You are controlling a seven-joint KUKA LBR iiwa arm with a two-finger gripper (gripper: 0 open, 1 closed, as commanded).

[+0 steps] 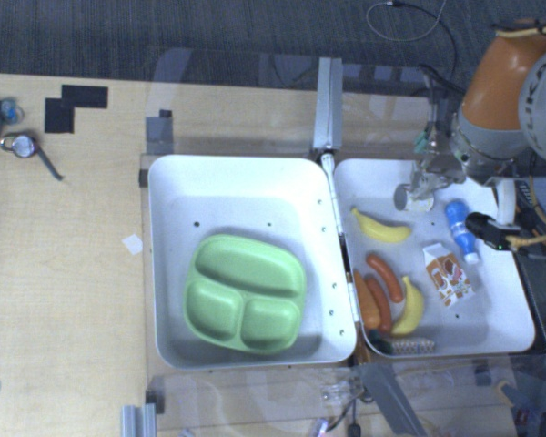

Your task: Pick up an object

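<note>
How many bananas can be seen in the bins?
2. One banana lies near the middle of the right bin, below the gripper. The other banana lies lower, beside the sausages. None looks hidden.

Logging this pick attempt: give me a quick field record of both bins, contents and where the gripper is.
left bin: green divided plate
right bin: two bananas, two sausages, blue bottle, snack packet
gripper: over the right bin's upper part, above the upper banana, left of the bottle
held object: none visible between the fingers
arm: reaches in from the right, orange band showing
</note>
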